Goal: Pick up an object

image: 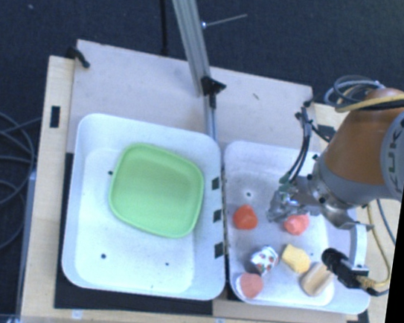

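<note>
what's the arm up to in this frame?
The KUKA arm reaches in from the right over the right bin, with its gripper low, beside a pink-red object. Nothing is visibly held. Also loose in that bin: an orange-red ball, a yellow piece, a patterned white object, a tan piece and a pink piece. The left bin holds a green plate.

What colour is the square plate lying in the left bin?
Light green. The plate shows plainly in the camera view, lying flat in the left bin.
</note>
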Motion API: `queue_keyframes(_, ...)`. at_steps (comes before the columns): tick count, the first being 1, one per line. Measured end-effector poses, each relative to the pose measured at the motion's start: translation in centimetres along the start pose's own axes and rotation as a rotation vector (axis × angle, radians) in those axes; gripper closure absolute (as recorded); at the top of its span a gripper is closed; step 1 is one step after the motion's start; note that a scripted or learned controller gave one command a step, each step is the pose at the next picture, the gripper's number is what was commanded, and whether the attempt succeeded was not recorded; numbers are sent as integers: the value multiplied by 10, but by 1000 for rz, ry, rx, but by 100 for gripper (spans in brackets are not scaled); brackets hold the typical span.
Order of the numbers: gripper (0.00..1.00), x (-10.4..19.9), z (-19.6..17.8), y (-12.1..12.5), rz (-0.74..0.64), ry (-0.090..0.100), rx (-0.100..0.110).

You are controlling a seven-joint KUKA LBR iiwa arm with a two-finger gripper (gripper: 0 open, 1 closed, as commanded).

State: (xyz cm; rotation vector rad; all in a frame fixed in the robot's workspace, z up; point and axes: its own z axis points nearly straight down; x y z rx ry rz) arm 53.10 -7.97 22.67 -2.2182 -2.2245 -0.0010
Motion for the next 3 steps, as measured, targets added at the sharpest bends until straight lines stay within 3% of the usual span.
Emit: queue_keyframes(3,100,148,-4,-3,-1,1,0)
